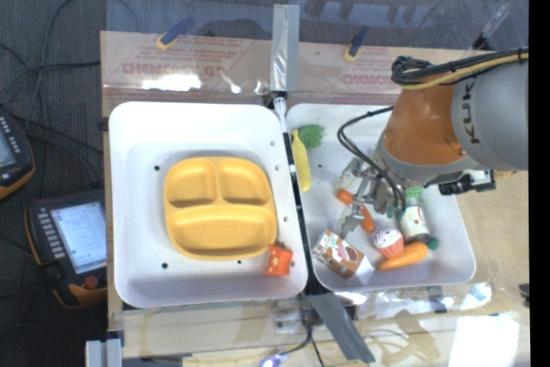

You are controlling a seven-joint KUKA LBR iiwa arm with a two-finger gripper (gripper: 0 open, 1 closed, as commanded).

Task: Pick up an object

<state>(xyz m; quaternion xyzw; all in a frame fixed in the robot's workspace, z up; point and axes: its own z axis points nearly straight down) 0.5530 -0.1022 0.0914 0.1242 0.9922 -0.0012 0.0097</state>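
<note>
End effector (368, 200): low in the right bin (455, 266), fingers spread apart, gripping nothing that can be made out.
Small orange piece (363, 213): lies right by the fingertips; whether they touch it is unclear.
Carrot (404, 255): near the bin's front edge, beside a cupcake toy (388, 242).
Small bottle (415, 222): just right of the fingers.
Printed box (338, 254): front of the right bin.
Corn cob (301, 161): along the right bin's left wall.
Left bin (137, 142): holds a yellow divided plate (221, 206) and an orange block (278, 259).

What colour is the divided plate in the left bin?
Yellow; the plate shows best in the camera view.
</note>
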